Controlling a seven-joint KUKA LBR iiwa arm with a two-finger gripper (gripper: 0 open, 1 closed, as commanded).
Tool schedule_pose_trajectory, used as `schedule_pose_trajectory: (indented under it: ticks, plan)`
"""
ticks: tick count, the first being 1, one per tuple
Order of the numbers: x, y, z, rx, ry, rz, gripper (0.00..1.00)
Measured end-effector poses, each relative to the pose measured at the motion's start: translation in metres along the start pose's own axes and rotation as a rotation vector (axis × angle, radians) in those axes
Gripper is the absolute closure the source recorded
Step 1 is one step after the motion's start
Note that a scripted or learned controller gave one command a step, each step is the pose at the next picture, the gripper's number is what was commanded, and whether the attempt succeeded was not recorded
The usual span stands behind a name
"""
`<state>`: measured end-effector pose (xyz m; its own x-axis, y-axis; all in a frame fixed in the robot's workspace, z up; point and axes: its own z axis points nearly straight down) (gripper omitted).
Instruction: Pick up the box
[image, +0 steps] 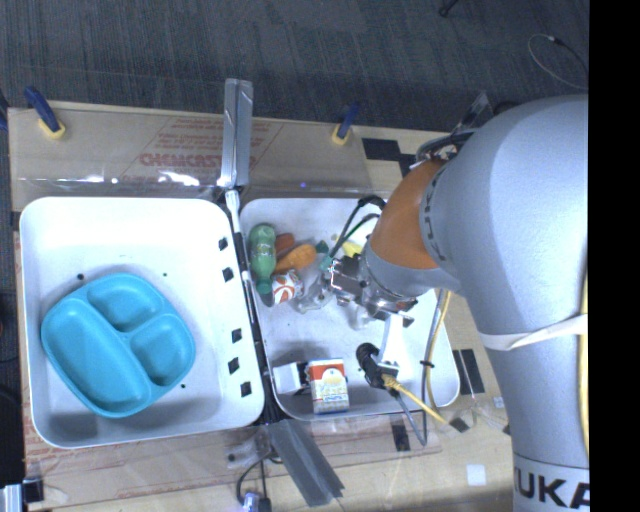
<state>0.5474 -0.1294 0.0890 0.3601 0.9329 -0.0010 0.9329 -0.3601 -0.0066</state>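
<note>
Crowding the far end, green bottle (262, 250), carrot (296, 258), box (328, 386) apart

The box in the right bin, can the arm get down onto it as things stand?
Probably yes. The box lies near the front wall of the right bin, with bare floor above and to its right. The arm hangs over the bottle and clutter at the back.

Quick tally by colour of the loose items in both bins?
Blue: 1, divided tray
Green: 1, bottle
Orange: 1, carrot-like piece
White and orange: 2, box and small can
Total: 5; anything under the arm is hidden.
</note>
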Motion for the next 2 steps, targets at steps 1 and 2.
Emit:
schedule_pose_trajectory:
  ticks: [1,2]
  plan:
    - [0.032,-0.031,-0.100,0.001,0.000,-0.033,0.00]
    - [0.010,0.026,-0.054,0.002,-0.001,0.088,0.00]
